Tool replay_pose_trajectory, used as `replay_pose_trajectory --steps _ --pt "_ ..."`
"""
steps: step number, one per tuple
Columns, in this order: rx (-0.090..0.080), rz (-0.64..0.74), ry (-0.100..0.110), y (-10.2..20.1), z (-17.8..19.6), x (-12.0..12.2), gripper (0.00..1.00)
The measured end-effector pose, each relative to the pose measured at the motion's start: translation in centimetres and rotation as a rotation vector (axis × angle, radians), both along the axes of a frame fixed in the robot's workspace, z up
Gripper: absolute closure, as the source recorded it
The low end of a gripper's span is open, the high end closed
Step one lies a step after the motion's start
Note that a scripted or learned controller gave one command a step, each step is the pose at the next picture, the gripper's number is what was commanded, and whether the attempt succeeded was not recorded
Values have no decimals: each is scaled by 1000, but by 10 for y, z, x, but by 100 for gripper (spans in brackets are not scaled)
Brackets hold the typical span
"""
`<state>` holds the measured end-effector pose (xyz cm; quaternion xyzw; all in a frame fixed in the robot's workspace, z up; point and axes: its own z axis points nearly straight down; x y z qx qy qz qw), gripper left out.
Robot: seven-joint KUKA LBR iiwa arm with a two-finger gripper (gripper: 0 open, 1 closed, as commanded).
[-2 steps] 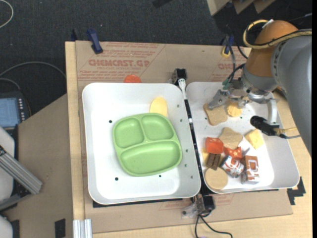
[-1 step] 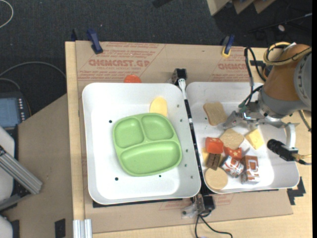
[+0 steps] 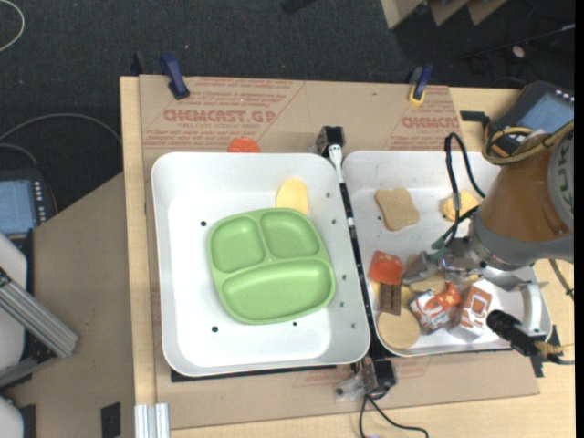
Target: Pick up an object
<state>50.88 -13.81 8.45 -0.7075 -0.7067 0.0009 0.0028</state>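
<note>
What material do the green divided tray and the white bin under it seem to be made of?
The green three-compartment tray looks like moulded plastic with a matte finish: even colour, rounded dividers, soft highlights. The left white bin also seems to be plastic, smooth and slightly glossy, with rounded corners and a thin raised rim; whether it is hard or flexible cannot be told.

Left shallow white plastic bin [image 3: 173, 272]: pale green three-compartment plastic tray [image 3: 270, 265], with a pale yellow rounded piece [image 3: 293, 194] at its far edge. Right shallow white plastic bin [image 3: 365, 167]: tan bread-shaped slice [image 3: 396, 208], orange-red block [image 3: 385, 267], dark brown bar [image 3: 390, 297], and red-and-white printed packets [image 3: 453, 308]. Grey arm with orange band [image 3: 526, 203].
</note>
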Motion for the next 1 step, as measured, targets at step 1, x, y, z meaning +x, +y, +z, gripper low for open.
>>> replay_pose_trajectory --steps 1 --pt "-6 4 -12 -45 1 79 0"
